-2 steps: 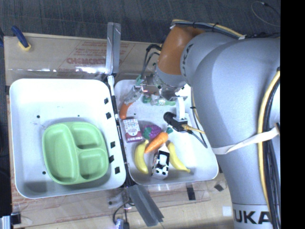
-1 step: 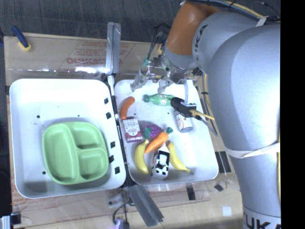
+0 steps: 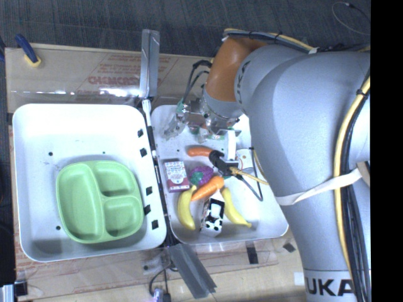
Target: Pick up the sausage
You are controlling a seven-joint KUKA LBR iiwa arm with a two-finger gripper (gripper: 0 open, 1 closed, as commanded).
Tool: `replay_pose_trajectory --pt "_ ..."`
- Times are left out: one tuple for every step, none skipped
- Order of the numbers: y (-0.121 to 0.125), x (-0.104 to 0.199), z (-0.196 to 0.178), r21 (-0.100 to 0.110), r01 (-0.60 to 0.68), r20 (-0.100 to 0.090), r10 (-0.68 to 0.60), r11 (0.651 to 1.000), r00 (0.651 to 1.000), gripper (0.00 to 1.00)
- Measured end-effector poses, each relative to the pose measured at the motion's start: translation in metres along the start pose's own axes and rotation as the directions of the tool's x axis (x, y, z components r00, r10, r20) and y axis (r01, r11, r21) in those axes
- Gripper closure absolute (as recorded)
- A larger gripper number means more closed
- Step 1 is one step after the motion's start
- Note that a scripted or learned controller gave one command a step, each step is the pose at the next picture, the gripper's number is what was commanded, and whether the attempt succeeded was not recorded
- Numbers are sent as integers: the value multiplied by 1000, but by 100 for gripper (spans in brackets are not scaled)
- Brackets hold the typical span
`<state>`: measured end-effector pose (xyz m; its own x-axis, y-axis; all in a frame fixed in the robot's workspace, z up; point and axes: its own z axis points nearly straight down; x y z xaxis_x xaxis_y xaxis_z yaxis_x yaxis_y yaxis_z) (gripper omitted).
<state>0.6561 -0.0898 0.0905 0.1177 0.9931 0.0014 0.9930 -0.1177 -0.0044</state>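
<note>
The sausage [image 3: 199, 150] lay near the top of the right bin [image 3: 267, 222], partly under the gripper [image 3: 214, 145], apart from it. Whether the gripper was spread or pressed together could not be told. Below lay a carrot [image 3: 208, 188], bananas [image 3: 185, 210] and purple grapes [image 3: 201, 173].

A light wooden bench [image 3: 82, 68] with red printed lettering carries two shallow white plastic bins side by side: the left bin [image 3: 31, 168] toward its left edge, the right bin [image 3: 267, 222] beside it, their rims nearly touching.
</note>
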Motion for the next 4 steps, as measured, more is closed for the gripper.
replay_pose_trajectory --pt "1 2 -11 0 8 1 -8 1000 1000 100" --pt "-13 -18 -38 0 61 1 -61 998 998 100" --pt "-13 -18 -38 0 60 1 -60 998 998 0" --pt "-29 -89 -1 0 139 2 -139 990 990 0"
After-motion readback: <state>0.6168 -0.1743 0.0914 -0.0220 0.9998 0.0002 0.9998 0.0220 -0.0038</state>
